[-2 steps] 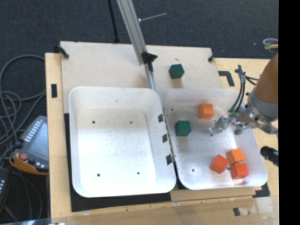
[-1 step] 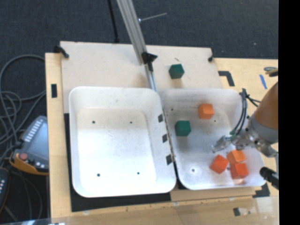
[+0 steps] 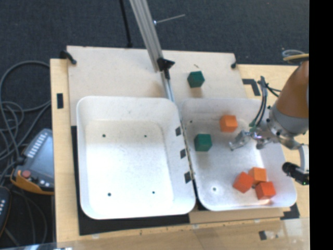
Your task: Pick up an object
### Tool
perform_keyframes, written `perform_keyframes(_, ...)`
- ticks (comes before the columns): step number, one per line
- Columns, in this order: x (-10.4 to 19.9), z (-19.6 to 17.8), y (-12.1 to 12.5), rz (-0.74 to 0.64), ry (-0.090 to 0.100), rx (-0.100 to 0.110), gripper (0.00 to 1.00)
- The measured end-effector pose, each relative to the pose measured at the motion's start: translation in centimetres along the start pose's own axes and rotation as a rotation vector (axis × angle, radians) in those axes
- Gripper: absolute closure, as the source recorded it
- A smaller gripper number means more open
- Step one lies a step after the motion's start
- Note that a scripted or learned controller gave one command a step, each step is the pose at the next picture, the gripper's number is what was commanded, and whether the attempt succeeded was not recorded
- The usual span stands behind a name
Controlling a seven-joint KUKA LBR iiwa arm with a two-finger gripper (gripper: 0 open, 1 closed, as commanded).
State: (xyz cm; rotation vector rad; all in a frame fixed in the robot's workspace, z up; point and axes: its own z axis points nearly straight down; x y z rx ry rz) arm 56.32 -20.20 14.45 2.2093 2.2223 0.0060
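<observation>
So far the task looks only begun: nothing is lifted, and every object lies on the floor of a bin or on the bench. The grey and orange arm (image 3: 294,100) reaches in from the right, and its end effector (image 3: 244,139) hangs low over the right white shallow bin (image 3: 208,197). Its metal fingers seem spread a little and no object sits between them, but they are small and blurred against the white floor, so I cannot tell for sure whether they are released or clenched.

The nearest candidates are the small orange foam cube (image 3: 228,123), just beside the end effector on its upper left, and the dark green foam cube (image 3: 203,142), lying to its left near the wall that divides the bins. Both are apart from the fingers. What is left, in my judgement, is the whole grasp: to settle over one cube, to close on it, and to raise it.

Further away, a cluster of three orange-red blocks (image 3: 254,183) lies in the lower right corner of the same bin, touching each other, which could make a clean grasp there harder. A second green cube (image 3: 195,79) stands on the pale wooden bench (image 3: 114,72) behind the bins. The left white bin (image 3: 83,108) is beside, and a slanted aluminium camera post (image 3: 148,35) rises between the bins at the back.
</observation>
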Motion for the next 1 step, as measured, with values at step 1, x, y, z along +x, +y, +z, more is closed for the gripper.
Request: perform_keyframes(1,0.87,5.0,6.31,0.0,0.001,0.005,0.0)
